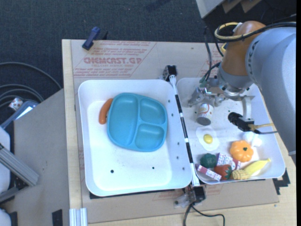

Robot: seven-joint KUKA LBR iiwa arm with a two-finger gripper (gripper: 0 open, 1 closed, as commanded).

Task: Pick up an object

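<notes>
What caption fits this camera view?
KUKA arm's gripper hovers over a small can in the right bin; a blue divided plate sits in the left bin.

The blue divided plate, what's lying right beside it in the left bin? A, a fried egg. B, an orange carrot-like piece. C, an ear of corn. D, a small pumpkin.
B: an orange carrot-like piece lies at the left edge of the blue divided plate in the left bin, while the egg, pumpkin and corn lie in the right bin.
</notes>
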